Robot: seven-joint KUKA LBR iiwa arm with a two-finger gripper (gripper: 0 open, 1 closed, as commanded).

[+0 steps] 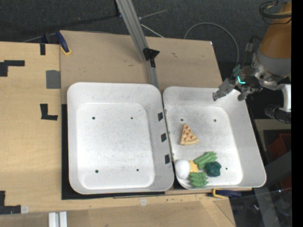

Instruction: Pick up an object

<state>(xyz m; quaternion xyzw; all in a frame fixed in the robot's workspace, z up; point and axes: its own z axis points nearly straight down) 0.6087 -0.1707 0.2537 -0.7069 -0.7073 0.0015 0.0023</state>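
Observation:
In the right bin [236, 126] a pizza-slice toy [188, 135] lies near the middle. A cluster sits at the bin's near edge: a white egg [182, 167], a small yellow piece [193, 166], a light green vegetable [205, 158], a dark green one [213, 169] and a green leafy one [198, 179]. My gripper [230, 91] hangs over the bin's far right corner, well away from all the toys. Its fingers look spread with nothing between them.
The left bin [75, 126] lies beside the right one, joined by black clips [163, 137]. A slanted metal bar [135, 30] crosses the bench behind the bins. The arm's orange band [277, 41] is at the right edge.

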